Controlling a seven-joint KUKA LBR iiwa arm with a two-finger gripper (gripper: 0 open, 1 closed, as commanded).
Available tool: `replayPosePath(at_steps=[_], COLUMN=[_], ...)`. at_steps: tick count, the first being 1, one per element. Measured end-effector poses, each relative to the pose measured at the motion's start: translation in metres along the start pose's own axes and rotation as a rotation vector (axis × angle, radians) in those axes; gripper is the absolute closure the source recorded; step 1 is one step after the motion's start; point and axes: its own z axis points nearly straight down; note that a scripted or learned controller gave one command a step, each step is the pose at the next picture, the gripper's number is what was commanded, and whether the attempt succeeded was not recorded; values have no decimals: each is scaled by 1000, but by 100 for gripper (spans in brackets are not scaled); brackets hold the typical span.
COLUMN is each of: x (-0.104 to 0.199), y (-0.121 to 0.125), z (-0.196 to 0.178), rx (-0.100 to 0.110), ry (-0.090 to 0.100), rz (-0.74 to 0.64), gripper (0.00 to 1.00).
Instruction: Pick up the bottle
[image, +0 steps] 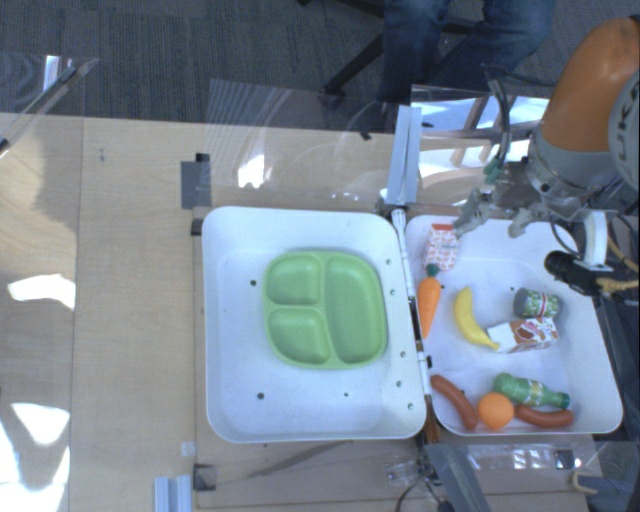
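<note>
the pincer (492, 212) hangs over the far edge of the right bin (600, 345), up by its back left corner. two thin fingers splay out below the grey wrist, one toward the left (470, 213) and one toward the right (518, 222), so it looks spread wide with nothing between them. the arm's orange band (592, 75) sits just above, top right.

closest thing to it is a small white and red packet (441, 246) just below the left finger, leaning on the bin's left wall. under that a carrot (428, 304) lies along the same wall, green top toward the back. next to it is a banana (472, 320), then a little carton (524, 334) and a small green can (537, 303) on its side, touching or nearly so.

the bottle (532, 391) is way down at the near end of the right bin, well apart from the pincer. it's green with a label, lying flat, long axis running roughly left to right and tilted a bit. which end is the cap i honestly can't tell. an orange (495, 411) sits just beside its left end, with a sausage (455, 401) left of that and another sausage (545, 417) just below the bottle.

left bin (230, 400) has a green divided plate (327, 308) in the middle.
</note>
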Motion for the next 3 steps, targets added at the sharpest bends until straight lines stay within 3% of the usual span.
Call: replayPosePath(at_steps=[1,2,3], x=[-82,-43,-21], y=[-64,-44,-59], z=[85,172,171], rx=[6,-4,-9], ry=[2,0,-8], rz=[-25,-143,-364], gripper=[0,0,0])
